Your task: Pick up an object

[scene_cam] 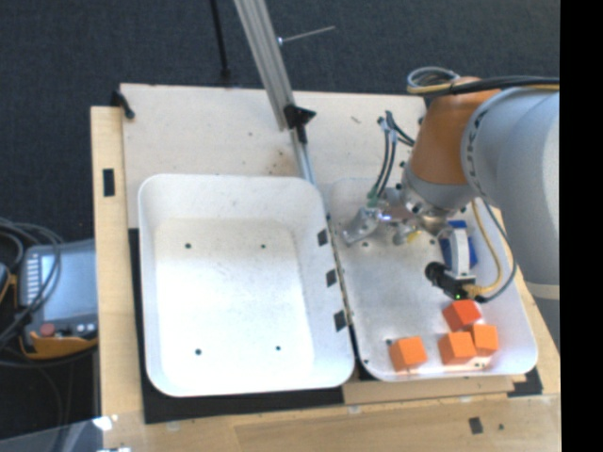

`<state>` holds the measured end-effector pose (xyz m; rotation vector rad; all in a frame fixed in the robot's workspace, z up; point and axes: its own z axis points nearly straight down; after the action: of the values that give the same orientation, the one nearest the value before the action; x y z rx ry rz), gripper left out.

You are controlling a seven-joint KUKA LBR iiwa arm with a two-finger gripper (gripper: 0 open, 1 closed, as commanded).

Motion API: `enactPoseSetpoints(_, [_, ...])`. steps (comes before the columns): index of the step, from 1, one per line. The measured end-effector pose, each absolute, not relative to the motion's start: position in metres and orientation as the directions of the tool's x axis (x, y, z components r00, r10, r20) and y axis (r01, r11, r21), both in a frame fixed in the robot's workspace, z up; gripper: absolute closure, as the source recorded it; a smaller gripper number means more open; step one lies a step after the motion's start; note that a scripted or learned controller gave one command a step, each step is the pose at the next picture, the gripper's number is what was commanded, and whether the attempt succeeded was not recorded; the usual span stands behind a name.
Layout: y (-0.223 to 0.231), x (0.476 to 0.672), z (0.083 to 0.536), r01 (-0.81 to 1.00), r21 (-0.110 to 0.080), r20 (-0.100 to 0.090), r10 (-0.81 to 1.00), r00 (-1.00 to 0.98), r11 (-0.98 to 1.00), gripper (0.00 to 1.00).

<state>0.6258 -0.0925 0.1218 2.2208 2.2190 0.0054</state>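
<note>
On the wooden bench (108,281), two shallow white bins sat side by side, separated by a narrow dark gap with small black clips along it. The grey arm (513,158) entered from the right, its orange band (443,149) sitting above the wrist, and it reached down over the upper part of the right bin (377,299). The left bin (236,281) was the larger in view; its floor showed a few small dark dots and light speckling. A slanted aluminium rail (264,50) ran from the top of the view down to a black clamp near the upper edge of the bins. The gripper (363,226) hung low over the upper left part of the right bin, near the wall beside the gap; whether its fingers were spread or pressed together could not be determined, and nothing could be seen between them. Green and blue cables ran down past the wrist. Four orange blocks (462,332) lay in the lower right corner of the right bin, well apart from the gripper: three clustered together, touching or nearly so, and one (408,352) set slightly to their left. A small grey control unit (57,285) rested off the bench at the left edge.
</note>
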Motion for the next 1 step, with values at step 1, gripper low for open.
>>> enactPoseSetpoints(1, [-0.0933,0.6257,0.1302,1.000,0.003,0.003,1.000,0.007,-0.007,1.00])
